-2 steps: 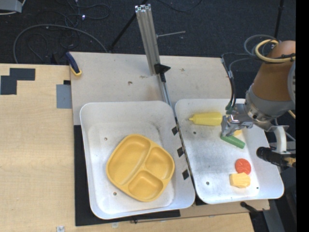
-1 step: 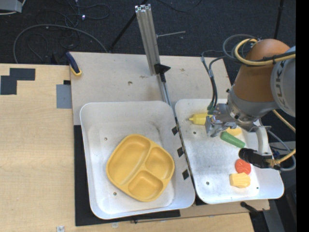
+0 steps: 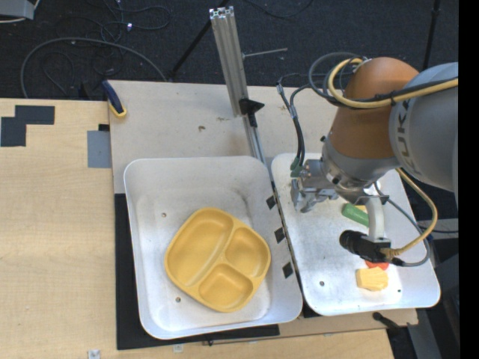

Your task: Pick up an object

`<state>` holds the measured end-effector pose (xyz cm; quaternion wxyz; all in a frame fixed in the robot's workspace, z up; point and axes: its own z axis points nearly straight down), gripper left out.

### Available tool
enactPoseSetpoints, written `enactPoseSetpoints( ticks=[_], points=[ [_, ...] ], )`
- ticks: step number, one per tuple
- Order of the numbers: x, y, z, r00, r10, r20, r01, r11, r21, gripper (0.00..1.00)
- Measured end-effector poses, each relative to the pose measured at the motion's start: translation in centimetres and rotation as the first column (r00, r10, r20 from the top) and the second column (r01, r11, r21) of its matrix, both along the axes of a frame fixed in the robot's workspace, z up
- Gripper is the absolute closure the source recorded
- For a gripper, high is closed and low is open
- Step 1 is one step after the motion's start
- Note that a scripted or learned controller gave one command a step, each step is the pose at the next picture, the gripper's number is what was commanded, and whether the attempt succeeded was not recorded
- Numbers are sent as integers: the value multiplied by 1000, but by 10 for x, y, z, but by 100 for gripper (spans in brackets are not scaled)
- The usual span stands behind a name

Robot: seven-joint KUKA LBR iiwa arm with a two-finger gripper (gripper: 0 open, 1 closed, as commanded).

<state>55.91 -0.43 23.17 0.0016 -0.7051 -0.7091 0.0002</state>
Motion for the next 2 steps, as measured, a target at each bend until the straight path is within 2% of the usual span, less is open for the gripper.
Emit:
enactPoseSetpoints(
  ticks=[1, 2],
  points=[
    [-5, 50, -11, 1000, -1, -2, 1, 1000, -1, 100],
    [-1, 100, 0, 1000, -1, 0, 1, 1000, -1, 100]
  ],
)
